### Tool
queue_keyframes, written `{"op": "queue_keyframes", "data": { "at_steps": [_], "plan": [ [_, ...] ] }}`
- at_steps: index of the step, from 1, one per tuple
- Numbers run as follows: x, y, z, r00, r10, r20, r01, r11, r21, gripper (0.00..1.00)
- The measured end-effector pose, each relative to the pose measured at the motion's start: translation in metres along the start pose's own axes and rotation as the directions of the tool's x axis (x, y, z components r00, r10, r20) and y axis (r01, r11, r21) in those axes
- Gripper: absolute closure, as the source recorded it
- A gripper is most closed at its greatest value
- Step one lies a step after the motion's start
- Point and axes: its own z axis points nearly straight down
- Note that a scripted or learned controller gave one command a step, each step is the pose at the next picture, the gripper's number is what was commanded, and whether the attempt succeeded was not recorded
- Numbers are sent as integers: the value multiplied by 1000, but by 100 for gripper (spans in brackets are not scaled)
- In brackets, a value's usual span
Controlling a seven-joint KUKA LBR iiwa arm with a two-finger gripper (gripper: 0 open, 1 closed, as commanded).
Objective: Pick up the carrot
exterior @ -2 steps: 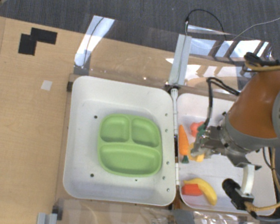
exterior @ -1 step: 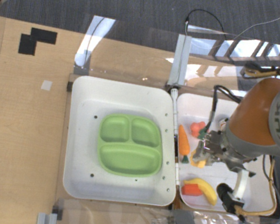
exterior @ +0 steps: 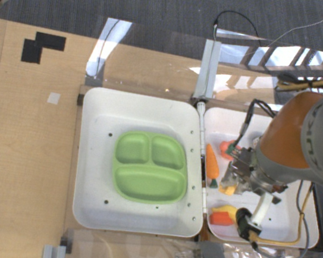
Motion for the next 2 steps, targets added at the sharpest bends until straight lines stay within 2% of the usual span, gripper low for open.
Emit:
{"op": "queue_keyframes", "data": {
  "at_steps": [1, 2],
  "plan": [
    [15, 52, -36, 987, 163, 2, -163, 987, -1, 100],
    [58, 99, -178, 995, 100, 1, -100, 995, -4, 100]
  ]
}}
